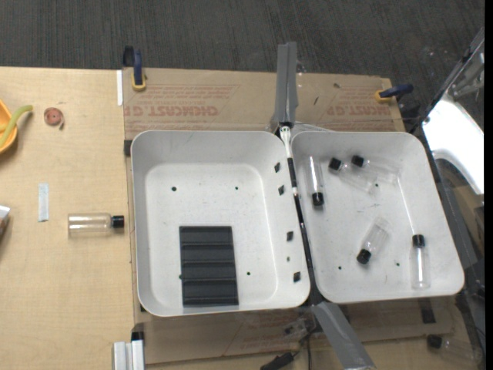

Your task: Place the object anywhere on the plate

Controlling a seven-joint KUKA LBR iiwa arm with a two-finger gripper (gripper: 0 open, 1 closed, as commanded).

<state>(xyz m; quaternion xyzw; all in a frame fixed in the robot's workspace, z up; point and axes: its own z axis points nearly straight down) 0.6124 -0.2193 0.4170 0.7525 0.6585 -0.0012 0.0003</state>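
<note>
A black ridged plate [208, 266] lies flat in the left bin [154, 160], near its front edge. The right bin [431, 168] holds several clear vials with black caps. A long thin tube [315, 177] lies beside the bin's left wall. Two short vials [347, 165] rest near the back. Another short vial [373, 244] lies at the middle front, and a thin tube [419, 262] sits by the right wall.
A clear bottle with a black cap [92, 223] lies on the wooden bench left of the bins. An orange bowl [5, 129] sits at the far left edge. Clamps [135, 69] [391, 92] hold the cardboard behind the bins. A grey post [286, 83] stands between the bins at the back.
</note>
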